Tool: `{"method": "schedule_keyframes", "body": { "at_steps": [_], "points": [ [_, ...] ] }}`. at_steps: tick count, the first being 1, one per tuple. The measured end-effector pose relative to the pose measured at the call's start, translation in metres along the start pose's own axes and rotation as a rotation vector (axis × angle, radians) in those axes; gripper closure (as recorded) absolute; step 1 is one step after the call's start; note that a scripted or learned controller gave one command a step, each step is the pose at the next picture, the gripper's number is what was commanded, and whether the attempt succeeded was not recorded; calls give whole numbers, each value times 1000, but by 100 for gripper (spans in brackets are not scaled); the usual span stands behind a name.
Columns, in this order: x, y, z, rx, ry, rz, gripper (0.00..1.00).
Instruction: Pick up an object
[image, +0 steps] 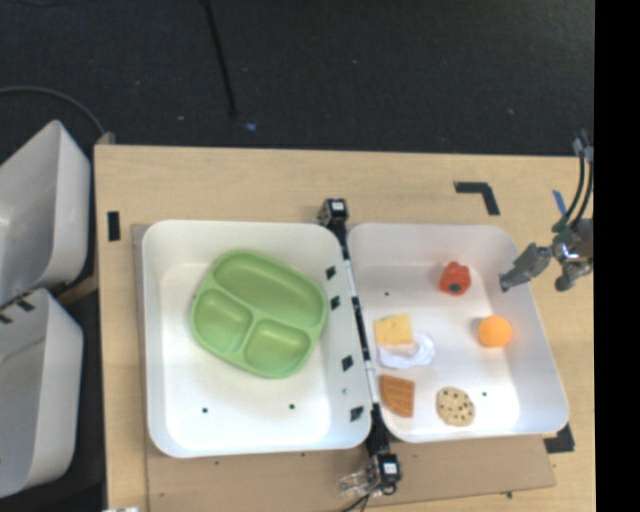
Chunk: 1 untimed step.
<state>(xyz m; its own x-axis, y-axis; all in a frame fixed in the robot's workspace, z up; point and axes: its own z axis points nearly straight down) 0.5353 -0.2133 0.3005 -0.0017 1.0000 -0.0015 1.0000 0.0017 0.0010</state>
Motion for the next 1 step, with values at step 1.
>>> {"method": "schedule_keyframes", "body": {
  "at_steps": [1],
  "points": [
    [9, -3, 53, 3, 1, 2, 0]
  ]
}}
